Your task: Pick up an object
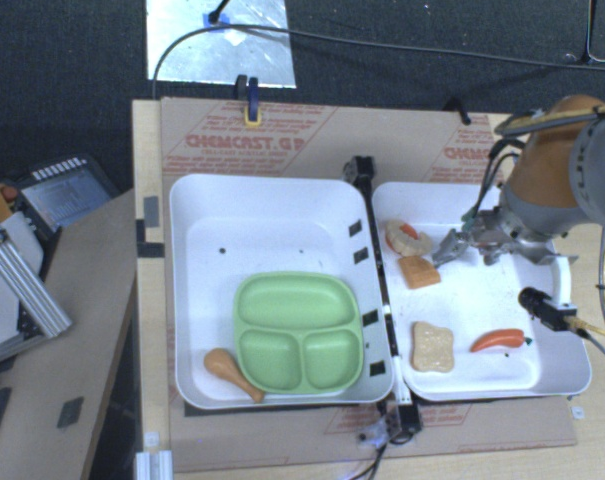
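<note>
The right bin (pixel 557 373) holds several food items. A white roll with an orange top (pixel 406 236) lies at the upper left, and a tan-orange block (pixel 419 271) sits just below it. A bread slice (pixel 432 348) lies near the front, with a red pepper (pixel 499 341) to its right. My gripper (pixel 454 248) hangs low over the right bin, just right of the roll and the tan-orange block, its tip pointing toward them. Nothing is visibly held in it.
The left bin (pixel 197 268) carries a green divided plate (pixel 298 332) and a tan drumstick (pixel 232 372) at its front left. A black divider (pixel 375 268) runs between the bins. The arm and its cables (pixel 547 183) fill the right bin's upper right.
</note>
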Controlling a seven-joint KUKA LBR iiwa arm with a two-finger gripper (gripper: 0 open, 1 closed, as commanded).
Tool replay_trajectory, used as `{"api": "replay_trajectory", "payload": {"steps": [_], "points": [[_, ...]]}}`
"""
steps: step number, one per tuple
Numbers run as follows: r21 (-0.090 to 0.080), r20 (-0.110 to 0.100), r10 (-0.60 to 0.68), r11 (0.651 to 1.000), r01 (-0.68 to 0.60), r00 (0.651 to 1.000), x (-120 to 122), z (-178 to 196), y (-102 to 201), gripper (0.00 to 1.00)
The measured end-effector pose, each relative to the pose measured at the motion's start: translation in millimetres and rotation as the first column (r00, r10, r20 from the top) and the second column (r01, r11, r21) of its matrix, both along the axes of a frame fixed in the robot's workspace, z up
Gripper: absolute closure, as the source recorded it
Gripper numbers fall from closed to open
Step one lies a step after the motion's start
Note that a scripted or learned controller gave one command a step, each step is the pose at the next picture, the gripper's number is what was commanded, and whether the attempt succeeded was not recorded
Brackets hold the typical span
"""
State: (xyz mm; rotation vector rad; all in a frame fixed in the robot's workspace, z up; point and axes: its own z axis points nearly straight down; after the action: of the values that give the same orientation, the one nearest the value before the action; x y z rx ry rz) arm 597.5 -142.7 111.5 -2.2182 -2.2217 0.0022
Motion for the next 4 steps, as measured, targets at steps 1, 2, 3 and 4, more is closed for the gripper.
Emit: {"api": "replay_trajectory", "payload": {"steps": [1,2,3,4], "points": [[-0.001,0.007,0.001,1.0,-0.001,1.0,2.3,13.8,-0.5,1.0],[-0.002,0.01,0.002,1.0,-0.002,1.0,-4.2,73.6,1.5,1.0],[-0.001,0.006,0.002,1.0,-0.002,1.0,-3.1,93.0,1.3,1.0],[0.002,0.005,0.009,1.0,-0.009,1.0,0.6,90.1,63.7,1.0]]}}
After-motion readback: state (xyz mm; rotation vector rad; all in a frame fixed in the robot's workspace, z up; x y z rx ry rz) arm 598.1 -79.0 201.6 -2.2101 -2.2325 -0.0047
